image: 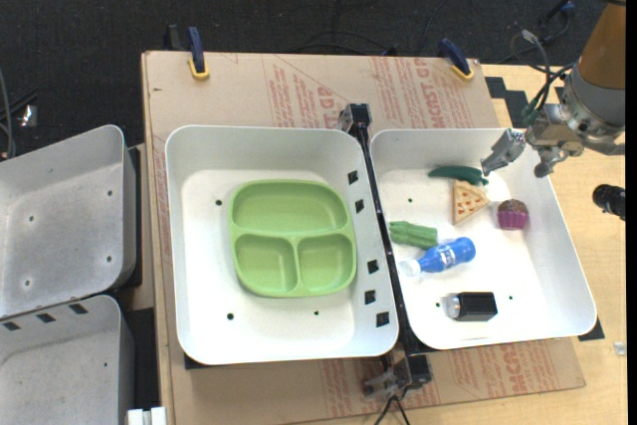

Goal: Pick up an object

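Nearest the camera, in the right bin [572, 299], a small black boxy block [472, 306] with a pale end lies flat, its long side running left to right. Just beyond it a blue plastic bottle [445, 256] lies on its side, smooth and rounded, its white cap end pointing left and slightly toward the camera and its base up to the right. Beside the cap sits a green pod-shaped toy [413, 234], soft-looking and lumpy, its length running left to right with a slight tilt. Farther on, a wedge of toy pizza [467, 201], tan and speckled, points its narrow tip toward the camera, and a small rounded purple piece [513, 214] rests to its right, apart from it. A dark green, slim curved item [458, 174] lies just behind the wedge's wide edge.

The left bin [189, 214] is matte white with rounded corners and holds a light green tray [293, 236] moulded into three compartments.

Above the far right side of the right bin, the gripper [525, 154] hangs with its two grey fingers spread apart, nothing between them, the left fingertip [495, 160] close over the dark green item.
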